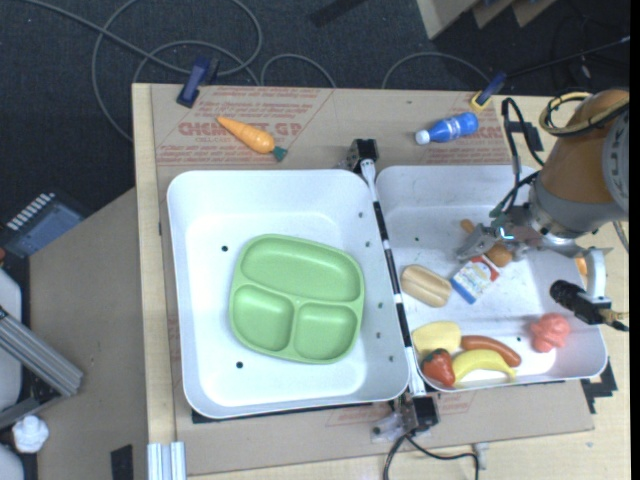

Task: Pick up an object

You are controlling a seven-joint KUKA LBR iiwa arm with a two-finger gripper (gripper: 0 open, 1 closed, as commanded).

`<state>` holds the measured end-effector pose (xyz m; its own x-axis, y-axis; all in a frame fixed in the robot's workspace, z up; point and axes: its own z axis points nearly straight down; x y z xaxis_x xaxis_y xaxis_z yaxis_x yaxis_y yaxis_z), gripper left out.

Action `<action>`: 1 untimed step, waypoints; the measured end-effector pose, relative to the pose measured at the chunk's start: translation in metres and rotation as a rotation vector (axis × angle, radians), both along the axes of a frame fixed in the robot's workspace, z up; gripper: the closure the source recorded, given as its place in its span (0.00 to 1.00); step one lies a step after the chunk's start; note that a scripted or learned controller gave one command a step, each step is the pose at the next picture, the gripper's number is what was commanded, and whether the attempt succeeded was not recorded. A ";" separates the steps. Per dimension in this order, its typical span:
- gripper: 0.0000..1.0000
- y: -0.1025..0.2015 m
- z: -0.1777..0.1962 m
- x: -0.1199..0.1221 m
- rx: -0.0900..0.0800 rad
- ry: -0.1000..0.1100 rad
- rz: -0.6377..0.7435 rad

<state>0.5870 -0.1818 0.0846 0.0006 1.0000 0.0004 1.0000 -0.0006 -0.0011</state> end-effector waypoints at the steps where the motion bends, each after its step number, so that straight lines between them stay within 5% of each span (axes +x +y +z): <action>1: 0.00 -0.018 0.000 -0.079 -0.001 0.000 -0.001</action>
<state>0.5077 -0.1994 0.0842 0.0020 1.0000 -0.0003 1.0000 -0.0020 -0.0015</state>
